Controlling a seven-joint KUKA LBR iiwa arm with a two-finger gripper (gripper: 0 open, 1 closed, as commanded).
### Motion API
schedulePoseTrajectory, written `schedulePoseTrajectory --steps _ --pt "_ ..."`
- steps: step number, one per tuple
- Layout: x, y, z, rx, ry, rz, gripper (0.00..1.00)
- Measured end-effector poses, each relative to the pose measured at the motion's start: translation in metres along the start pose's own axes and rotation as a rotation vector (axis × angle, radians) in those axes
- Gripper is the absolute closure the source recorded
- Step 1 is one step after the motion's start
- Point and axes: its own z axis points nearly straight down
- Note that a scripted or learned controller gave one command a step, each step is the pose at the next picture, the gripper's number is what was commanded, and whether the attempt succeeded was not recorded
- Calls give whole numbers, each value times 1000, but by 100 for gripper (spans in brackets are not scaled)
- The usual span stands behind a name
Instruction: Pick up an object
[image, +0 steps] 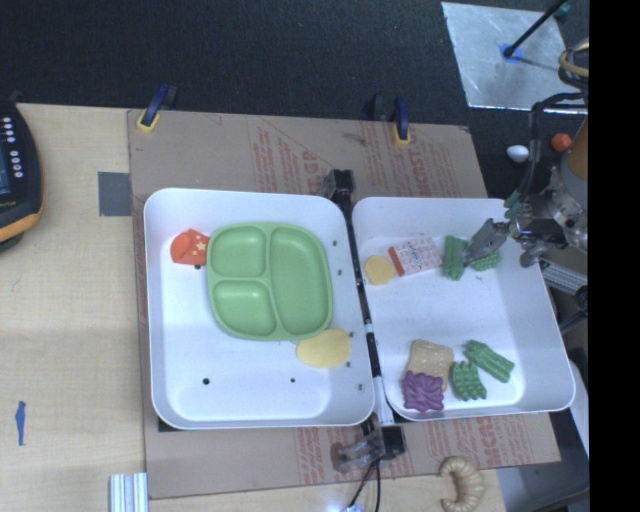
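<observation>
Closest to the camera, a tan curled object (462, 483) lies on the desk (70, 340) just below the right bin (535, 330). Inside that bin's near end sit a purple toy (423, 391), a beige piece (431, 356) touching its top, and two green pieces (467, 380) (489, 360) just beside them. Farther back lie a small yellow disc (379, 269), a white-and-red packet (414, 256) next to it, and a green object (454, 257) standing beside the packet.

Over the bin's far right corner hangs the gripper (492, 244), reaching in from the right. Its dark fingers (487, 237) sit right over another green object (484, 259), touching or overlapping it, but I cannot tell how far apart they are or whether they have actually caught it.

Over in the left bin (165, 330) rests a green divided plate (270, 281), with a red toy (189, 247) at its far left edge and a yellow lemon-like piece (324, 348) touching its near right corner.
</observation>
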Motion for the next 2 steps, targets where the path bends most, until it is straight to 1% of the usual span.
schedulePoseTrajectory --steps 1,2 --pt "46 -37 148 17 6 -1 0" --pt "10 -60 180 4 1 2 0"
